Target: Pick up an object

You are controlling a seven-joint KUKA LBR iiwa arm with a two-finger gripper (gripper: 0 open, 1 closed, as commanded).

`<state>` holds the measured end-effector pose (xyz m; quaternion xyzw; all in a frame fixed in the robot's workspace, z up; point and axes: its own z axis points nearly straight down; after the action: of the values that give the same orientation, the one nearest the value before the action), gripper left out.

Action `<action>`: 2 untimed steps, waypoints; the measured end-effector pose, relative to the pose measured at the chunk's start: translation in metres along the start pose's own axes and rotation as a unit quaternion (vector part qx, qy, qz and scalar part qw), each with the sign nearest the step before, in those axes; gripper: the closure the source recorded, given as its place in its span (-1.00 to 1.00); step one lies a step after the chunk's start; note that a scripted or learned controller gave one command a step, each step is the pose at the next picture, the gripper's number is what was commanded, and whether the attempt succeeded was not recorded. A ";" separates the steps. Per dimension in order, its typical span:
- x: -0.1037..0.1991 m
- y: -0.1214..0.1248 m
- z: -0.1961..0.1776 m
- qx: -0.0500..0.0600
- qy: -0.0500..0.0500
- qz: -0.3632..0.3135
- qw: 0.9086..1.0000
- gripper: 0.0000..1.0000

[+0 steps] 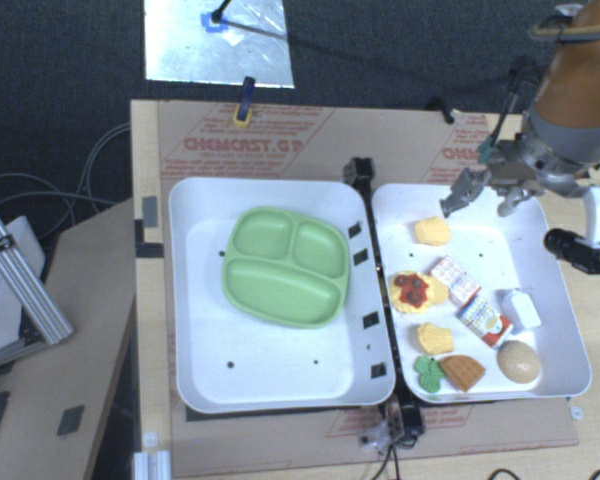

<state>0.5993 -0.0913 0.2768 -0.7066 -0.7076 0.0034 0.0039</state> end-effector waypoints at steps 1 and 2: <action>0.000 0.002 -0.007 -0.006 0.000 -0.001 1.000 -1.00; -0.003 0.009 0.036 -0.006 0.000 0.000 1.000 -1.00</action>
<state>0.6077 -0.0945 0.2405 -0.7068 -0.7074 -0.0002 -0.0003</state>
